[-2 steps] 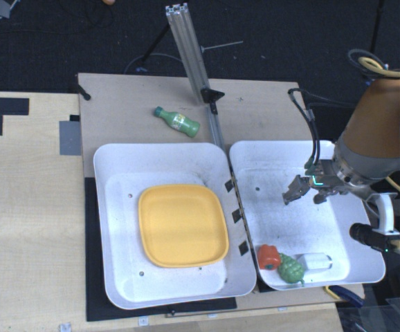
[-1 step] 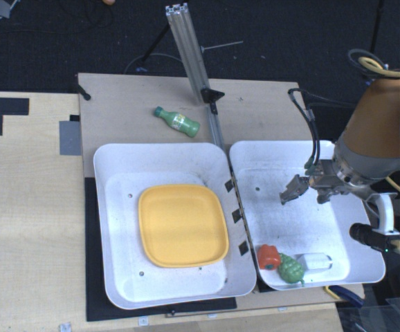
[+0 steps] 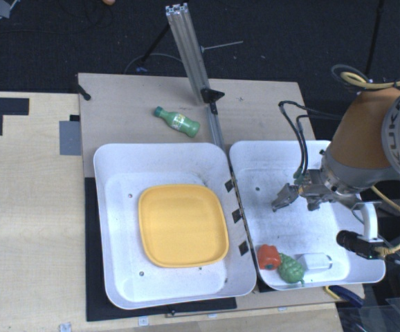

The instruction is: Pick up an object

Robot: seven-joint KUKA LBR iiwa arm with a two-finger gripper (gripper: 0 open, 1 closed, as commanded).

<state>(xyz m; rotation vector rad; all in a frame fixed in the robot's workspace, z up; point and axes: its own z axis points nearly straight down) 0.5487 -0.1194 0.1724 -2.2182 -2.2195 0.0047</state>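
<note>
Camera view: gripper (image 3: 288, 198) over right bin (image 3: 311, 159), finger state unclear; red toy (image 3: 268, 256) lies toward the bin's near edge.

A plate (image 3: 183, 225) lies in the left bin (image 3: 110, 185); three small items, perhaps toys (image 3: 283, 263), crowd the right bin's (image 3: 255, 164) near edge.

Red (image 3: 268, 256), green (image 3: 291, 269), white (image 3: 315, 261) objects in right bin's near corner.

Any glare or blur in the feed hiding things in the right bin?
Camera view: even light, no strong glare on the right bin; the end effector looks soft and small; the red toy and green toy are clear, the white object blends in.
</note>
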